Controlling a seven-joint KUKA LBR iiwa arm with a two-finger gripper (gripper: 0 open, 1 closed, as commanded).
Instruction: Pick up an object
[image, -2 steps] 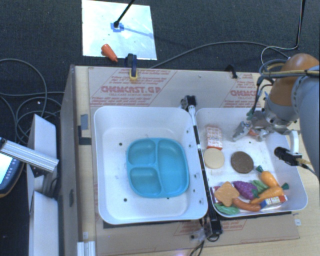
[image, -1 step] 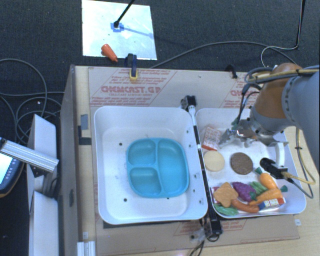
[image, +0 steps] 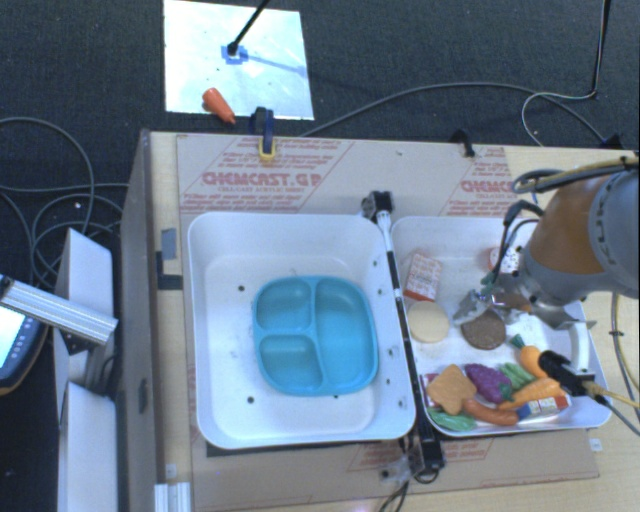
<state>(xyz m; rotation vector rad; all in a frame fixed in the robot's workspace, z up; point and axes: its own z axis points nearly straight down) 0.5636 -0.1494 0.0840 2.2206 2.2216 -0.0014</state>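
Brown round cookie (image: 485, 331), flat

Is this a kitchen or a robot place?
Probably a robot lab, not a kitchen: a robot arm reaches over two white bins of toy food, with cables on the floor.

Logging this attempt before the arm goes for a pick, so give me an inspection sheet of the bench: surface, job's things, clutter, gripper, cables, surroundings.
Surface: two white bins side by side, left bin, right bin, on a printed board.
Job's things: right bin holds a red packet, pale disc, brown disc, purple piece, carrot.
Clutter: blue divided tray in the left bin.
Gripper: gripper low over the brown disc; finger state unclear.
Cables: black cable on the floor beyond the bench.
Surroundings: dark floor, reflective sheet.
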